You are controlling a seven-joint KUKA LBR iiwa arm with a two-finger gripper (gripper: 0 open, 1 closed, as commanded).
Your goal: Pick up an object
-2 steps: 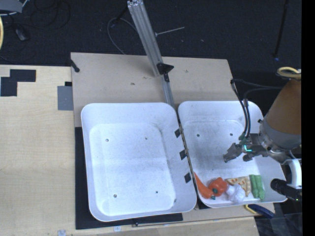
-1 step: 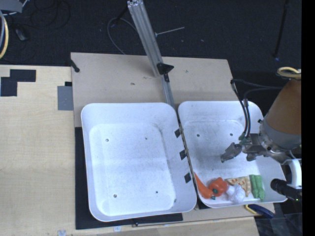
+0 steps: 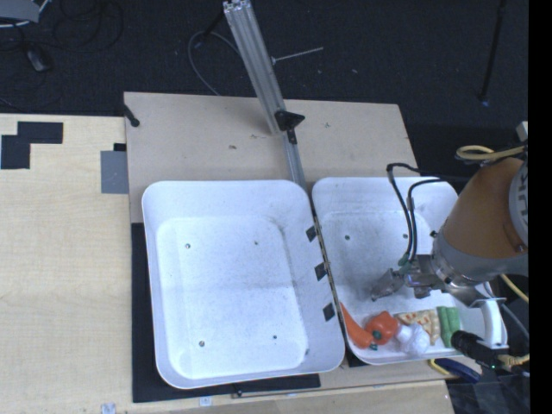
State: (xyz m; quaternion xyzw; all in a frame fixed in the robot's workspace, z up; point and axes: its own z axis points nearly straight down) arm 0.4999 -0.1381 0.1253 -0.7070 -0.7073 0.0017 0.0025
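You see gripper (image 3: 385,288) low in right bin (image 3: 362,218), above toy pile (image 3: 398,328) crowding near edge; probably lining up grab. Finger state: cannot tell, too blurred.

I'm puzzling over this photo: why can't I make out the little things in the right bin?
Camera view: soft and grainy overall; the small objects bunched in the right bin smear into blobs of colour; the arm is blurred; the bright left bin washes out, the floor behind is nearly black.
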